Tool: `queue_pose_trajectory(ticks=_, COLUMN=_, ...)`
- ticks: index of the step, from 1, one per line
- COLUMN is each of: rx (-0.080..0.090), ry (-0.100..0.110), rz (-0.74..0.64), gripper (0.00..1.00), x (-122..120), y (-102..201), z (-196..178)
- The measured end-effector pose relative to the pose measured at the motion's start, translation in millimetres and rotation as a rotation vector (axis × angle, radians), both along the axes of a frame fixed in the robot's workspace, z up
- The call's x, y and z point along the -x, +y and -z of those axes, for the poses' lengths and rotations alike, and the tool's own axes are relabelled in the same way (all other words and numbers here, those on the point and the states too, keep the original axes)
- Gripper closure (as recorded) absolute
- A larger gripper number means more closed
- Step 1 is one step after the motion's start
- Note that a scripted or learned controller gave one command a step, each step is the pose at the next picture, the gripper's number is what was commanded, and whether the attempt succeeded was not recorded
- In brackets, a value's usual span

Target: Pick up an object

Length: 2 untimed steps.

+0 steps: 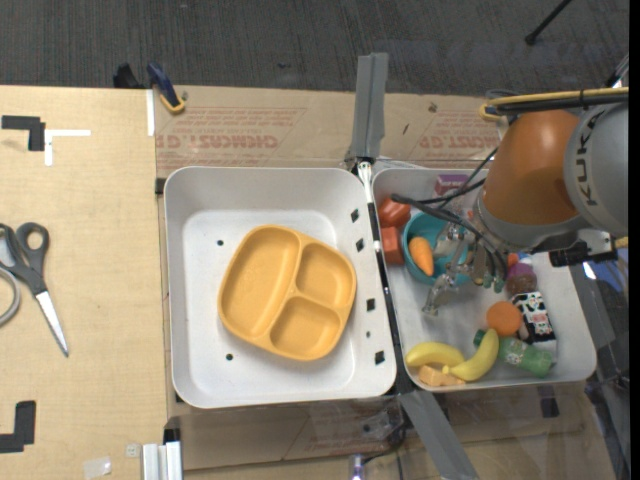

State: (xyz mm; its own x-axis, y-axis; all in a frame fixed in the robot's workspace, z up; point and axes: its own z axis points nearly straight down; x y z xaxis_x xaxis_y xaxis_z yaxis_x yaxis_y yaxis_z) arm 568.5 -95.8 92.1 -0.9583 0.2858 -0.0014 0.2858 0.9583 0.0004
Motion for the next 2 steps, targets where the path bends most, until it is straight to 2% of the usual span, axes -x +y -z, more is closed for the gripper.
queue_pose_trajectory(ticks=1, rx=0.004, ry=0.038, rz=-0.071, gripper=0.00, x=-55.8, y=-9.8, z=1.1)
queue_pose_trajectory(ticks=2, rx=0.001, ry=-0.003, rz=-0.122, gripper=0.00, x=-2.7, y=-75.4, z=-1.3)
